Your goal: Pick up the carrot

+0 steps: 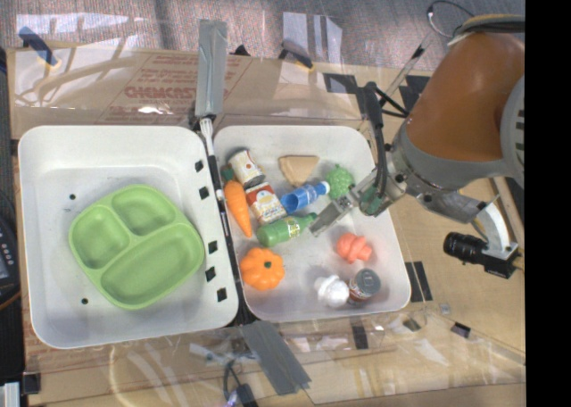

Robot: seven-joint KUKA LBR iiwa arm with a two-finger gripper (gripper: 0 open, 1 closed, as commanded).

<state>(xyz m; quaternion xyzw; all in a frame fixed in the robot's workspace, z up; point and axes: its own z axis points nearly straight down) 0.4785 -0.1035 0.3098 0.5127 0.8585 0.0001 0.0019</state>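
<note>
Carrot (pixel 237 207) is lying in the right bin (pixel 393 258), tight along that bin's left wall, with its thick end up near a small bottle (pixel 244 166) and its point aiming down toward the pumpkin (pixel 261 269). It is resting just beside a red-labelled bottle (pixel 265 203) on its right, so the wall is closing off one flank and the bottle is crowding the other.

End effector (pixel 335 214) is hanging over the middle of the same bin, well to the right of the carrot, its fingers pointing left and down toward the green bottle (pixel 285 230). Nothing is sitting between the fingers, and they are looking slightly parted, so it is carrying nothing.

Around it the bin is crowded: a blue bottle (pixel 306 195), a tan wedge (pixel 298 167) and a green broccoli piece (pixel 339 179) are lying above, a pink toy (pixel 353 247), a white lump (pixel 332 289) and a can (pixel 364 285) below. Left bin (pixel 40 164) is holding only a green divided plate (pixel 136 245).

Judging from this layout, the reach is not yet lined up with the target: the arm is needing to travel left across the bottles. Because the carrot is running parallel to the wall, closing across its width is looking awkward, one finger having to slip between carrot and wall. Risk is lying in nudging the red-labelled bottle or grabbing the green bottle instead.
</note>
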